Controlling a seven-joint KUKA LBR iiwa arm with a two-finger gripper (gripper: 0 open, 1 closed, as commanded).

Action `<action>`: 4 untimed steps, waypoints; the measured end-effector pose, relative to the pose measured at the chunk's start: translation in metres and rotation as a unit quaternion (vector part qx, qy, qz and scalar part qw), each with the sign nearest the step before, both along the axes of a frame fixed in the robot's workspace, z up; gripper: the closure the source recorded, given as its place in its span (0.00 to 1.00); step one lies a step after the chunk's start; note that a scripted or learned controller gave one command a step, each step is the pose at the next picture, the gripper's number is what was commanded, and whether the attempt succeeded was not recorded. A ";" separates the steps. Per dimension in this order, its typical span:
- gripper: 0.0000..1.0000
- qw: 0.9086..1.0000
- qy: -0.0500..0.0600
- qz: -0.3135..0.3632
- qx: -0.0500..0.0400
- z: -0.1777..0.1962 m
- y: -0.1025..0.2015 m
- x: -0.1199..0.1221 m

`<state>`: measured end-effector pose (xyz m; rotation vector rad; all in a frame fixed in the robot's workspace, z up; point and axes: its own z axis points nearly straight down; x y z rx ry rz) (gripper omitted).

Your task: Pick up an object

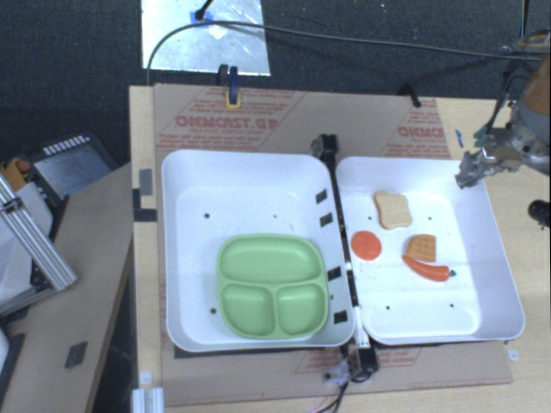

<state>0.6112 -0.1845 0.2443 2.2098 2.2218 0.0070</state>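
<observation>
While the hand (472, 172) hovers, grip unclear, perhaps blurred, round orange disc (367, 245), smooth green sectioned tray (272, 284)

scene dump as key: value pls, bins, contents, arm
left bin: shallow white bin holding a light green plastic three-compartment plate, near its front edge
right bin: shallow white bin holding four toy foods
foods: beige bread slice, flat round orange-red piece, tan waffle-like square, red-orange chili-shaped piece just in front of the square
arm: claw above the right bin's back right corner, nothing seen between its fingers
task state: nothing picked up yet
</observation>
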 end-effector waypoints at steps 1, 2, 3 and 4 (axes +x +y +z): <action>1.00 1.000 0.003 0.000 0.001 0.002 0.000 0.001; 1.00 1.000 0.003 0.002 0.002 -0.009 0.049 0.007; 1.00 1.000 0.004 0.002 0.002 -0.018 0.097 0.008; 1.00 1.000 0.003 0.003 0.002 -0.012 0.157 0.007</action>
